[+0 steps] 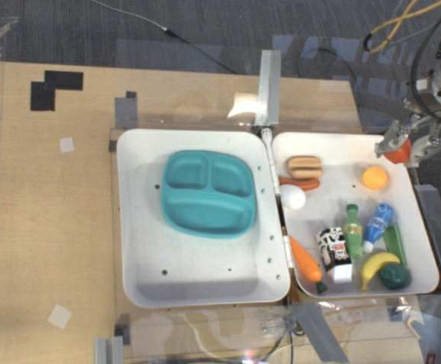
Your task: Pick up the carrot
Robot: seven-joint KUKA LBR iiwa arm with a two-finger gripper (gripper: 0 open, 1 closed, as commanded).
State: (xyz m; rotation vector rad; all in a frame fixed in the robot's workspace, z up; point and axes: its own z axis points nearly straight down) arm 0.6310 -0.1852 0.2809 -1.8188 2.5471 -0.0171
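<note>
The carrot [305,258] is orange with a green end. It lies at a slant along the left wall of the right bin [425,237], near the front corner and next to a small cow-print carton [331,246]. My gripper [409,142] hangs over the far right corner of that bin, well away from the carrot. It is open, with its fingers spread. A small red-orange thing [398,153] shows just below the left finger, and I cannot tell if they touch.
The right bin also holds a hot dog [304,168], a white egg [292,197], an orange ball [374,177], a green bottle [352,232], a blue bottle [379,221], a banana [376,267] and dark green pieces. A teal divided plate [207,192] sits in the left bin [141,271].
</note>
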